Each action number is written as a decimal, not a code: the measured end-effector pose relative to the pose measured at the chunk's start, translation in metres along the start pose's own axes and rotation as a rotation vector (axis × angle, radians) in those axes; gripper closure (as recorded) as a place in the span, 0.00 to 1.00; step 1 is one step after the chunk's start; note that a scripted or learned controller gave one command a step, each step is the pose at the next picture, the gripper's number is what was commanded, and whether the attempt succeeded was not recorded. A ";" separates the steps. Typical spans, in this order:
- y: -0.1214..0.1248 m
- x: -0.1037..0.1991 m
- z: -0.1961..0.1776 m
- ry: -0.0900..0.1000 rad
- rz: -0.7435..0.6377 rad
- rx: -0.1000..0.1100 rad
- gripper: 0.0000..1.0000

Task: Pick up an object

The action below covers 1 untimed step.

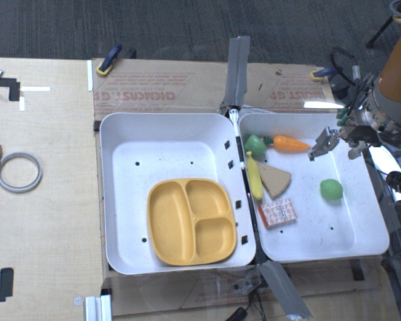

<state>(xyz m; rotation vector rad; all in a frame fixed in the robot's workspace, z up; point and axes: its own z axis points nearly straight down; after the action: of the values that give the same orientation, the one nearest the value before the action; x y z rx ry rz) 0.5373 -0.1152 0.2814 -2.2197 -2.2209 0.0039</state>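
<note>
The end effector [337,142] hangs over the upper right part of the right bin [361,246], its two fingers spread apart with nothing between them — one finger [321,146] reaches out toward the left, the other sits nearer the bin's right wall. This looks like the approach step: a target has not yet been closed on, and nothing is lifted.

The nearest candidates are the carrot [291,144], lying on its side just left of the leftward finger near the bin's back wall, and the green ball [331,189], alone on bare bin floor below the end effector and well apart from the other things. Further left is a cluster: a green round piece [255,144], a yellow banana [254,177] along the dividing wall, a tan wedge [275,179] touching it, and a small red-and-white box [278,213] just below.

The next move, I judge, calls for settling over one item — the ball is the least crowded — then descending with the fingers straddling it before closing. The ball may roll if nudged off-centre. The left bin [120,179] holds a yellow divided plate [190,221].
</note>
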 end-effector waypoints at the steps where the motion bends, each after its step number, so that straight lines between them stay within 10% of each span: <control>1: 0.000 0.000 0.000 0.000 0.000 0.000 0.00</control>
<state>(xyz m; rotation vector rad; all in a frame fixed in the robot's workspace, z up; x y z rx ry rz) 0.5373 -0.1152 0.2814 -2.2197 -2.2209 0.0040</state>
